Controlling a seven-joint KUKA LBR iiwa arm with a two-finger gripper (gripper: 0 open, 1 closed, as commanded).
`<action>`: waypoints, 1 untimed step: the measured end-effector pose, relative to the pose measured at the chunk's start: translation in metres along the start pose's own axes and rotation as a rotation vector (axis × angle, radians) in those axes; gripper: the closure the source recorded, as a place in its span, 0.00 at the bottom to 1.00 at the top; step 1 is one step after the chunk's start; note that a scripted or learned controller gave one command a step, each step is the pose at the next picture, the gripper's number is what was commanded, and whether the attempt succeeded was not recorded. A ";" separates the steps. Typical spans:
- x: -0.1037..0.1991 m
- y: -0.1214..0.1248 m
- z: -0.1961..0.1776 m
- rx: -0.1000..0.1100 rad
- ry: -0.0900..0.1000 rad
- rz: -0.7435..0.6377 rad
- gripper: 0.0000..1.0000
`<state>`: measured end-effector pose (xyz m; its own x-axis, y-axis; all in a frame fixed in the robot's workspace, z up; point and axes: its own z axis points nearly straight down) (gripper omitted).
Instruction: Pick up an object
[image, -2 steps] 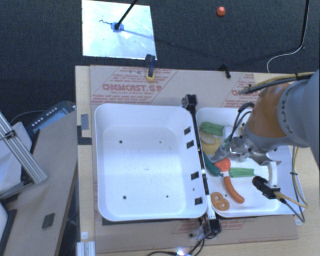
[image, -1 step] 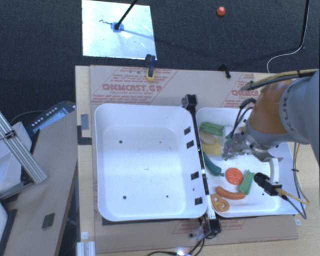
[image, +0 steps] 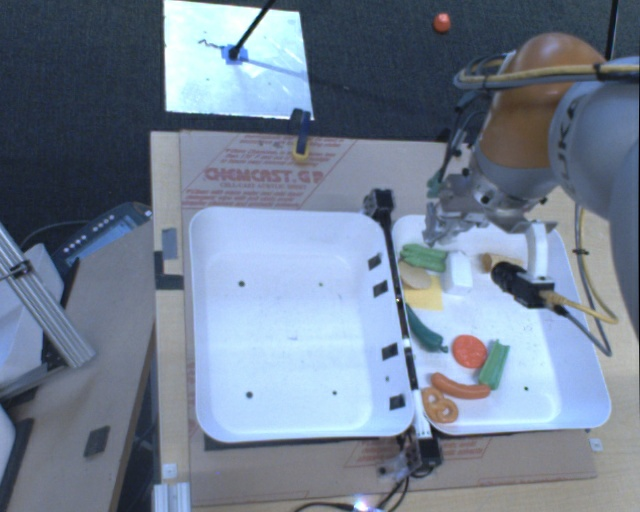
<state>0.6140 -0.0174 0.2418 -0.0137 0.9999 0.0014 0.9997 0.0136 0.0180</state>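
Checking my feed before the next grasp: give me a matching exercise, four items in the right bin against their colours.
Items:
1. flat square
2. round disc
3. small block
4. sausage-shaped piece

Colours:
A. white
B. orange
C. yellow
D. red

Pairs: 1-C, 2-D, 3-A, 4-B. The gripper sits above the bin's far left corner.

Dark carpet-like floor (image: 80, 100) behind and left of tabletop. Shiny silver sheet (image: 235, 60) lies on floor at top, catching light, thin dark rod across it. Small orange ball (image: 442, 22) on floor, upper right. Tabletop (image: 170, 330) pale wood, covered by cardboard sheet (image: 265, 170) with red print. Grey device (image: 100, 232) with buttons at left. Ribbed metal rail (image: 40, 310) slants across left edge.
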 end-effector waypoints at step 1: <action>0.046 -0.016 -0.115 0.003 0.002 0.003 1.00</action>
<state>0.5953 0.0280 0.3569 -0.0107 0.9999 0.0029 0.9998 0.0107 0.0149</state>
